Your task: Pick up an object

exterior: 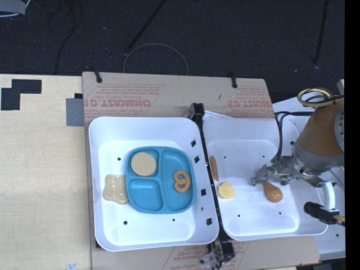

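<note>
The end effector hangs low over the right bin, toward its three o'clock side; I cannot tell its state. Just beside it at five o'clock lies a brown drumstick. A yellow round piece rests near the divider. In the left bin, a blue tray carries a pretzel and a cracker.
</note>
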Motion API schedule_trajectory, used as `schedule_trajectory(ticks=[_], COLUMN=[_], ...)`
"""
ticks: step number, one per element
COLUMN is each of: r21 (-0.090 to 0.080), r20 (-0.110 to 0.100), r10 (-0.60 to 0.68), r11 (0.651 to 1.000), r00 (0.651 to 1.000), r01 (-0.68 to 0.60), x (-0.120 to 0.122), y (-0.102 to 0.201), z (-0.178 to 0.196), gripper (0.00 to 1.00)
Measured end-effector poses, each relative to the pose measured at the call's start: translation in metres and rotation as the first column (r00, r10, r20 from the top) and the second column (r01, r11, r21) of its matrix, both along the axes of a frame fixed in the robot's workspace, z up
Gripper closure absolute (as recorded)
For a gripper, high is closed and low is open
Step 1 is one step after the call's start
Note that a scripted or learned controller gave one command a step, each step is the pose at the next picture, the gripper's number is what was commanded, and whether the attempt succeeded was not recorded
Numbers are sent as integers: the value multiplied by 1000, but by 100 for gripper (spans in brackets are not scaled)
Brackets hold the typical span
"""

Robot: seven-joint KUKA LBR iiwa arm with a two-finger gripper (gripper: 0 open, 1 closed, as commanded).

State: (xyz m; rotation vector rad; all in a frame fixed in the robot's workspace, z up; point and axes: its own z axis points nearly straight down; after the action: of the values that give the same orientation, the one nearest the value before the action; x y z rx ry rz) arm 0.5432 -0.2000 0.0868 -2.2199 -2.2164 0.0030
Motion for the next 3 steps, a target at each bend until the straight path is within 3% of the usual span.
schedule_trajectory(ticks=[1,3], r21=[-1,-2], r20=[2,6], r10=[-2,3], r11=[1000,1000], r00=[1000,1000], r01=[2,-3], x=[1,-1], y=[-1,8], z=[12,100], gripper=[100,100])
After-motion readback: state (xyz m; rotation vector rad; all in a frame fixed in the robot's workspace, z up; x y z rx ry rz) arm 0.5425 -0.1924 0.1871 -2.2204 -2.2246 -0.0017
